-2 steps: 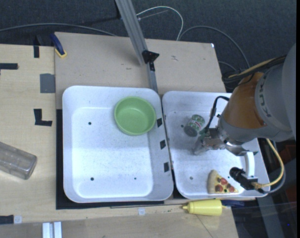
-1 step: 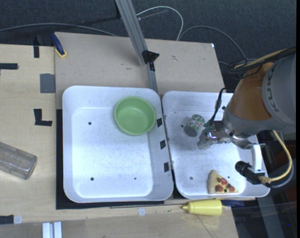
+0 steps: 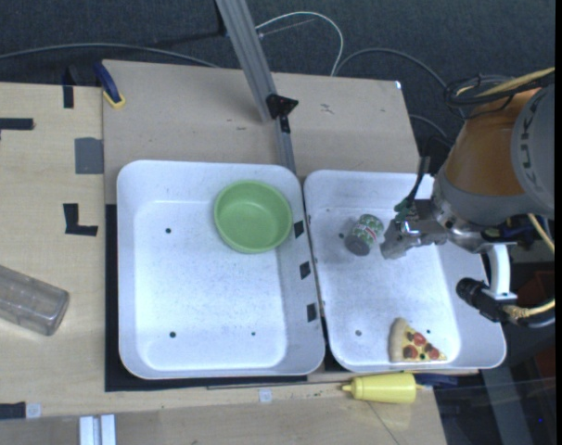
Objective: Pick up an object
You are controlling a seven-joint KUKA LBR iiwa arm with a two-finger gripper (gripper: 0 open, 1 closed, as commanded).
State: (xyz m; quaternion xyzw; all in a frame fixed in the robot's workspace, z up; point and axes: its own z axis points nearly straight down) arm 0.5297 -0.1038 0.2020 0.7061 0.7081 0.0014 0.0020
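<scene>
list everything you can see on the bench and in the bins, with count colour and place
bins: 2, white, side by side on the bench
bowl: 1, green, upright at the far right of the left bin
small can: 1, green and grey, on its side in the far part of the right bin, just left of the tool
pizza slice toy: 1, yellow with red spots, near right corner of the right bin
squeeze bottle: 1, yellow, lying on the bench just in front of the right bin
clear plastic container: 1, transparent, lying on the bench left of the bins
metal pole: 1, grey, slanting in from the top
arm: 1, grey and orange, from the right
tool: 1, grey, over the right bin
</scene>
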